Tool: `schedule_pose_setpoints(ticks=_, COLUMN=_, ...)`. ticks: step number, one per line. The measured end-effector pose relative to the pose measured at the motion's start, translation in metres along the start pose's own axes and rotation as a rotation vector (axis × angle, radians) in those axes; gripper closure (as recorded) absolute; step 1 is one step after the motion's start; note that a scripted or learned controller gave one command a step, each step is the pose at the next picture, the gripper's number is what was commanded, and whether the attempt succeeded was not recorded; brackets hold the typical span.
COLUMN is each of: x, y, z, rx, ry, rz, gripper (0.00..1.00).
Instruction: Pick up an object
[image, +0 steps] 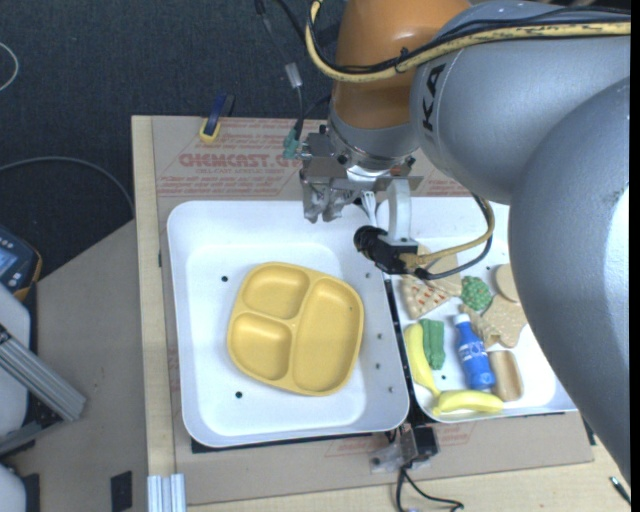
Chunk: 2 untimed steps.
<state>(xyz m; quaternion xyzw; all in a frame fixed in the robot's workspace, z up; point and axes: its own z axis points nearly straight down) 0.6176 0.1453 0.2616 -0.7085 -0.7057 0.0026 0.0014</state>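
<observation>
My gripper (324, 208) hangs over the far edge of the left bin (195, 300), just beyond a yellow three-compartment plate (295, 330) that lies flat in that bin. Its fingers stand slightly apart and point down, open, with nothing between them. The right bin (545, 400) holds toy food: a yellow banana (440, 388), a green vegetable (433, 343), a blue bottle (475, 355), a tan waffle-like slice (432, 295), a green lump (476, 293), a tan cookie shape (505, 322) and a bread roll (508, 376). The arm hides the far part of the right bin.
A black cable fitting (380, 248) hangs off the wrist above the rim between the two bins. A blue and yellow clip (213, 118) lies on the cardboard behind the left bin. Dark floor surrounds the bench on the left.
</observation>
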Motion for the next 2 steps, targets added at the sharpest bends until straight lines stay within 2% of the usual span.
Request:
schedule_pose_setpoints(ticks=1, x=0.035, y=-0.015, z=0.048, rx=0.002, ry=0.002, rz=-0.007, gripper=1.00)
schedule_pose_setpoints(ticks=2, x=0.037, y=-0.095, z=0.027, rx=0.000, ry=0.003, rz=-0.006, gripper=1.00)
